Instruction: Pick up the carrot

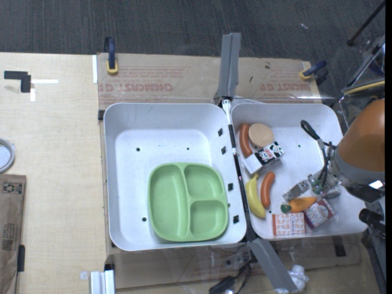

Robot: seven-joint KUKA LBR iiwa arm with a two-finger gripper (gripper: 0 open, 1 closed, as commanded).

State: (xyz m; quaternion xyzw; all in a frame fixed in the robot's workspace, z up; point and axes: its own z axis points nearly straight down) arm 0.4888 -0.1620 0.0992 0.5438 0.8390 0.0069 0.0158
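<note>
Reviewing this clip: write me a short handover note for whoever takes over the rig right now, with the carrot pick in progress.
Gripper: low in the right white bin, directly at the small orange carrot; whether its fingers are closed cannot be seen.
Carrot: lying on the bin floor near the front, beside a red-and-white packet, right of the yellow banana and red sausage.
Left white bin holds a green divided plate.
Done: approach to the carrot.
Left: confirm grasp, lift.

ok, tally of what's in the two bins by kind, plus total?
Divided plate: 1, green, left bin
Hot dogs: 2
Banana: 1
Carrot: 1, under the tool
Bun: 1
Small packets or boxes: 3
Total: 9
</note>
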